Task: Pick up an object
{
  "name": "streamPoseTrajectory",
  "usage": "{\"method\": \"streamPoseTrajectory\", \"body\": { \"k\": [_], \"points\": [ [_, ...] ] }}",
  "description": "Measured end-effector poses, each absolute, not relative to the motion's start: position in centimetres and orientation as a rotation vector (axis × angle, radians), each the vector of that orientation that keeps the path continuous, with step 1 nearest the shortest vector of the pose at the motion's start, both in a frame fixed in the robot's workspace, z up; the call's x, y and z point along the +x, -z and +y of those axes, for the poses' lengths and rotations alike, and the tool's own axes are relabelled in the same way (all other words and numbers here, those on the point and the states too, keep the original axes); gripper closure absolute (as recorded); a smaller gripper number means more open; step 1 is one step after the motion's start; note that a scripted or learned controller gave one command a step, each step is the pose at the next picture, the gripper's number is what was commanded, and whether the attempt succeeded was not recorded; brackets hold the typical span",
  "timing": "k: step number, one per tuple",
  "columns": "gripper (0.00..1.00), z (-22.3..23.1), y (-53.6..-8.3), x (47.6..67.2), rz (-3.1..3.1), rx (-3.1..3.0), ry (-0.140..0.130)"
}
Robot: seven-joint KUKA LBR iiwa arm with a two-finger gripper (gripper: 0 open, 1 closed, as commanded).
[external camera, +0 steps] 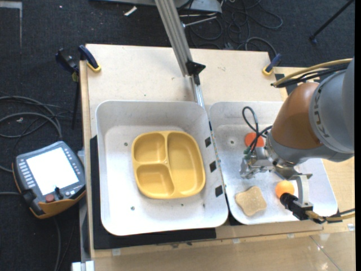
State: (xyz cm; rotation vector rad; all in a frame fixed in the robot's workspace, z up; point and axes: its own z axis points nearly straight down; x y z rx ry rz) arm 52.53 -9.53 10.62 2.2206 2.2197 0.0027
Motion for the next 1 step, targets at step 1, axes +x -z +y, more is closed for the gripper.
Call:
{"method": "streamPoseTrajectory", "body": {
  "k": [1],
  "points": [
    [1.00,-9.94,-16.21,51.78,2.219,2.218,-0.004]
  ]
}}
